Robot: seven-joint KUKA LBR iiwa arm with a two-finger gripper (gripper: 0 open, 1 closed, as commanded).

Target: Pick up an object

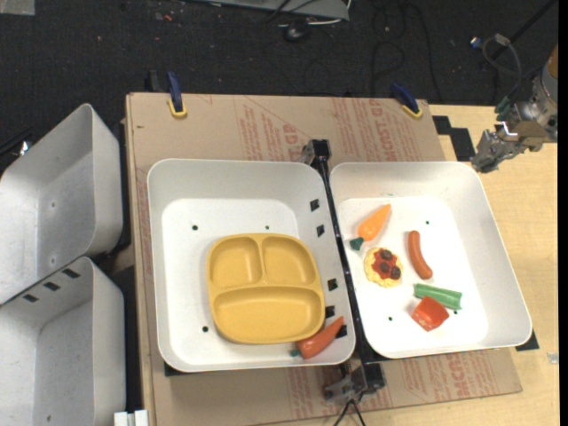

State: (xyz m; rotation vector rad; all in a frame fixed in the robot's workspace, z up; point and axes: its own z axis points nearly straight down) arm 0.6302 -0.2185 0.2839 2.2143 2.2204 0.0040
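Here, two shallow white bins are sitting side by side on a brown cardboard-covered bench (266, 122). The left bin (177, 193) is holding a yellow divided tray (264, 287) with three compartments, and a red-orange chili pepper (320, 339) is lying just beside the tray's lower right corner, against the bin's front wall.

The right bin (470, 211) is holding five toy foods. An orange carrot (374, 223) is lying tilted near the upper left. A red sausage (419, 254) is resting to its right, apart from it. A small round pizza (384, 266) is sitting below the carrot. A green piece (437, 295) is lying lower right, touching a red chunk (429, 313) just under it.

The gripper (493, 149) is hanging outside the right bin, past its upper right corner, well apart from every toy; whether its claw is spread or pressed together cannot be told.

Two blue clamps (176, 96) are gripping the bench's far edge. Two more white bins (53, 193) are standing at the left. Beyond lies a dark speckled floor (89, 43) with cables.
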